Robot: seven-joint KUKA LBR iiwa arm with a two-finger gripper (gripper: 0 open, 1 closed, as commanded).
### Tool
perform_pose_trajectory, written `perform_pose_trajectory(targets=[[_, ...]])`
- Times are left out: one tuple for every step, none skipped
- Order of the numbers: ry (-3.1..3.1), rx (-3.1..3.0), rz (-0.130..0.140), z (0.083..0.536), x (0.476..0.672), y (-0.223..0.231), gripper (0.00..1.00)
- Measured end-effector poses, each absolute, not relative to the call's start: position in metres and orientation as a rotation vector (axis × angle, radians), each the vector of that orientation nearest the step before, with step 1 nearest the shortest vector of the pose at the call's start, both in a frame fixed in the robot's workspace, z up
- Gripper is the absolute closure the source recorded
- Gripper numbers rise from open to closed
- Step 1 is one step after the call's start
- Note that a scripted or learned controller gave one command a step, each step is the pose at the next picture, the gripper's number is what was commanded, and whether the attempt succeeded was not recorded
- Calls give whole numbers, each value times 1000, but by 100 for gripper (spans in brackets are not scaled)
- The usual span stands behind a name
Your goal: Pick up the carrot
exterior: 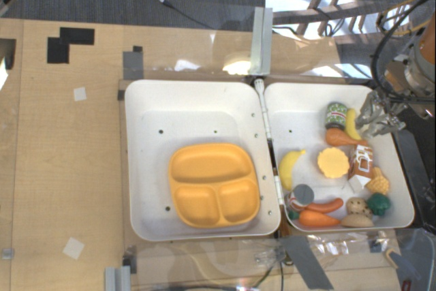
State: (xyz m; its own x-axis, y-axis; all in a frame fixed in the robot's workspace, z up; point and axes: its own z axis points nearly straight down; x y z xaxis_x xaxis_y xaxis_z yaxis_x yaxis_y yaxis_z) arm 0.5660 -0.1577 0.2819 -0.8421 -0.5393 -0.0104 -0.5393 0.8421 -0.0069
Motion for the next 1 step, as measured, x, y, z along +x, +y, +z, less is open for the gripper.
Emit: perform_pose_trajectory(targets=[[2979,-964,-5,273,606,-176,100]])
